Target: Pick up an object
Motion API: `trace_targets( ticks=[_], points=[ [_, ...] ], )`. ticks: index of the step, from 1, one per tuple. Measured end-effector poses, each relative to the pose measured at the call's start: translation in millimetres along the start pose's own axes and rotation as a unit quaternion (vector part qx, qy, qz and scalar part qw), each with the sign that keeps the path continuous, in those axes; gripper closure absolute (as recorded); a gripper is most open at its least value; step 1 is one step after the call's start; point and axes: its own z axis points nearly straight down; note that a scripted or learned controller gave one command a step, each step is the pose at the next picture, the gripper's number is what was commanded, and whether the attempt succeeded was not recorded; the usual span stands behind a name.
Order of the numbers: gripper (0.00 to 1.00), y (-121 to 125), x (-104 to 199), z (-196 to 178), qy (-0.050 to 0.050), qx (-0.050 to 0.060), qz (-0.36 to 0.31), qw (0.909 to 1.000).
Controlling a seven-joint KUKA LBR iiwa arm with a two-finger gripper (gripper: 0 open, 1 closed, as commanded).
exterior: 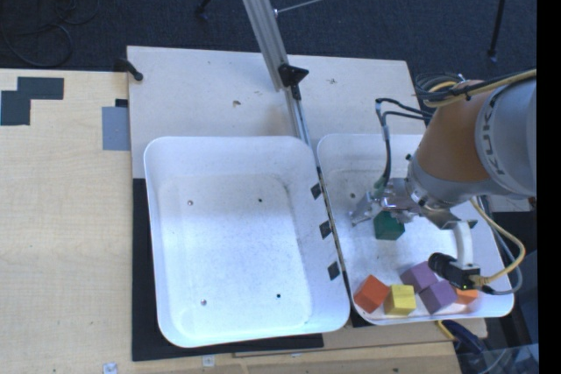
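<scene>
Green block [388, 228] in the right bin [351, 162]; orange [372, 293], yellow [402, 300], purple blocks [429, 285] clustered nearer.

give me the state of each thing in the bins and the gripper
gripper: low in the right bin, at the green block
green block: by the gripper tips, grasp unclear
orange block: resting on the bin floor
yellow block: resting beside the orange block
purple blocks: resting, touching each other
left bin: flat on bench

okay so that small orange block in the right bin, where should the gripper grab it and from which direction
Grip the small orange block across its two free side faces, coming straight down from above. It lies flat near the front-left corner of the right white bin, with the bin wall close on its left and the small yellow block close on its right. So close the fingers across the front-to-back faces, where there looks to be more room.
</scene>
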Motion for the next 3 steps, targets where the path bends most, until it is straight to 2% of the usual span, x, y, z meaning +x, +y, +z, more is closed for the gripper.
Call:
trace_targets(
  ticks=[1, 3],
  points=[
    [0.0, 11.6, -10.8, 8.4, -0.002, -0.004, 0.0, 1.0],
    [0.0, 19.8, -17.7, 10.3, -0.003, -0.007, 0.003, 1.0]
  ],
)
